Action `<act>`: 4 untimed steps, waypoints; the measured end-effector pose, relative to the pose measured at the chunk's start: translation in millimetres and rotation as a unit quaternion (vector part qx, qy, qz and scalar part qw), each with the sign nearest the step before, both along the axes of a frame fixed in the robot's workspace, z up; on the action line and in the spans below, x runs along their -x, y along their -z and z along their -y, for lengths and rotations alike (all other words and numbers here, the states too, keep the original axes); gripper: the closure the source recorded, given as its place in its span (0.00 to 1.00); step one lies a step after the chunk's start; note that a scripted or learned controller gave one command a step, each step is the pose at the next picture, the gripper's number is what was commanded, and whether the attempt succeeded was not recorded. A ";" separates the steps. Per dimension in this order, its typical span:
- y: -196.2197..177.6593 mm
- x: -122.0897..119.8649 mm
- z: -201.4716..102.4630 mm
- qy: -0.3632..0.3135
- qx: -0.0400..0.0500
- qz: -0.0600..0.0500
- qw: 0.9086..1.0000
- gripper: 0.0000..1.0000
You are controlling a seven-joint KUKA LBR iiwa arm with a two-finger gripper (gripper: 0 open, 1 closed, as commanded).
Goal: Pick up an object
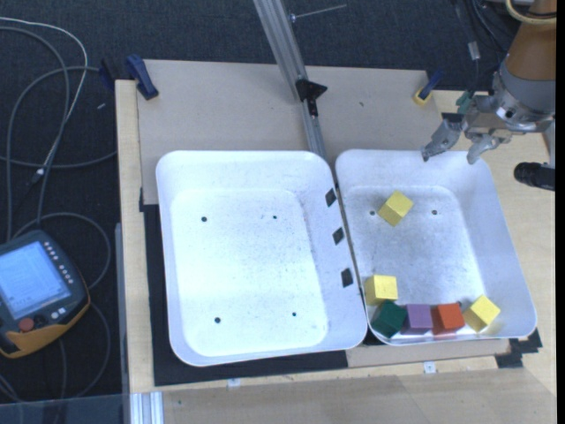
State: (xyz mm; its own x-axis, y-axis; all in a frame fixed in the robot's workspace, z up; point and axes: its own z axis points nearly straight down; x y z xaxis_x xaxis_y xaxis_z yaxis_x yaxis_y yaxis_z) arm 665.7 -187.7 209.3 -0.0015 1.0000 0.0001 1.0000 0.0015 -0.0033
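Camera view: yellow block (395, 208) below and left of open, empty tool (455, 151).

Dark carpet (71, 16) seen around bench. Light wooden bench top (221, 104) lit evenly from above. Black mat (159, 325) laid under bins. Blue clamp (141, 76) fixed at bench's far-left corner; second clamp (429, 87) at far edge, right. Metal pole (282, 38) slanted across bench's far side. Cables (44, 104) looped on floor at left. Handheld pendant (35, 290) with lit screen set on floor, lower left.
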 end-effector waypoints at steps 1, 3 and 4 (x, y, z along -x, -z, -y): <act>114.8 -11.4 -71.0 -0.002 -0.002 -0.003 1.000 0.00; 98.2 43.7 -62.1 0.001 -0.001 0.002 1.000 1.00; 98.8 43.8 -62.1 0.001 -0.001 0.002 1.000 0.00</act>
State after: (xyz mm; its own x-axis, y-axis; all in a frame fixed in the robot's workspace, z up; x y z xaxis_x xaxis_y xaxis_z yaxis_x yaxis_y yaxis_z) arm 621.9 -125.6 110.5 0.0002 1.0000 0.0014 1.0000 -0.0002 0.0010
